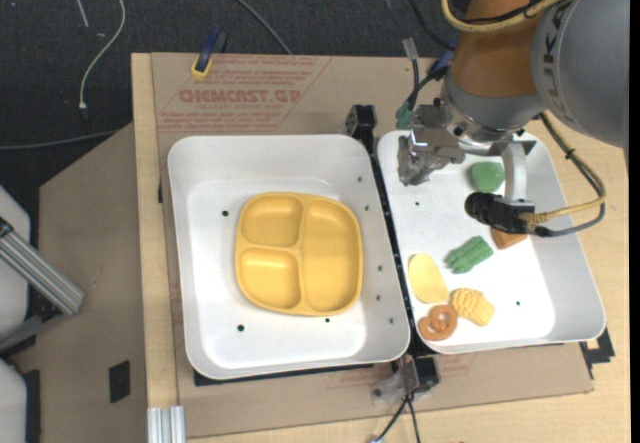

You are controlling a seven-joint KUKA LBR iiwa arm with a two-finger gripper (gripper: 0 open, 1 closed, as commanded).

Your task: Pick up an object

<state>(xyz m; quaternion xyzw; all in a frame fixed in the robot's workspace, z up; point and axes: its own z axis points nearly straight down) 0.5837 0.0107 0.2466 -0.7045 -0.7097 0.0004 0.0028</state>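
Arm poised over the right bin's toys

Camera view: the metal two-finger gripper (415,169) hangs with nothing between its fingers; their spread I cannot tell. Nearest, the pale yellow oval plastic piece (427,278) lies flat, probably light and slippery; grip across its narrow width.

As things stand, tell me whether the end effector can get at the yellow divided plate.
Probably yes. The yellow divided plate lies alone in the left bin, uncovered from above. The end effector hangs over the right bin, just across the divide.
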